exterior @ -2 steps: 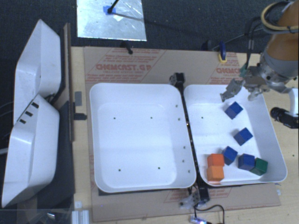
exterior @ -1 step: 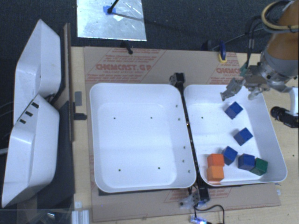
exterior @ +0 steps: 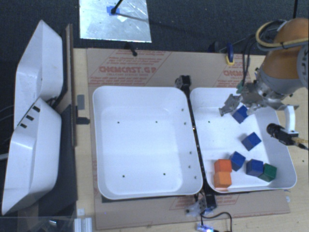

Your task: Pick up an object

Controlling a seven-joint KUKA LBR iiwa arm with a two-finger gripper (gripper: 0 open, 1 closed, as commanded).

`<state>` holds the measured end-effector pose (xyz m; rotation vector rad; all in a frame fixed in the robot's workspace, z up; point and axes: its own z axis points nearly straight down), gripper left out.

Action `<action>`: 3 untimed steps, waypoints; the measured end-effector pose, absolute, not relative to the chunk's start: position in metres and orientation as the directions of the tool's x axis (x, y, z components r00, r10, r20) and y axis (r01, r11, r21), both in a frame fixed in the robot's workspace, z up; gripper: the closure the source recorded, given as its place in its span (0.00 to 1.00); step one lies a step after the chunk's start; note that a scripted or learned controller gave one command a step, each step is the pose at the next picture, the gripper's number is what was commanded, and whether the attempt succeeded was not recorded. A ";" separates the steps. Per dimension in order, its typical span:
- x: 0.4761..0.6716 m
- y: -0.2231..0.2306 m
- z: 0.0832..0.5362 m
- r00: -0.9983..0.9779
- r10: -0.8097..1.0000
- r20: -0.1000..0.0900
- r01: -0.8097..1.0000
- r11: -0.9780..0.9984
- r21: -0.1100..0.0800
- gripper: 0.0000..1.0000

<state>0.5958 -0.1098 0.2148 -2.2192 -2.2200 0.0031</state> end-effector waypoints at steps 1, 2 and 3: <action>0.595 -0.106 0.153 0.000 1.000 0.001 1.000 0.000 -0.005 0.00; 0.593 -0.101 0.109 -0.001 1.000 0.000 1.000 0.001 -0.002 0.00; 0.594 -0.101 0.122 0.000 1.000 0.000 1.000 0.000 0.002 1.00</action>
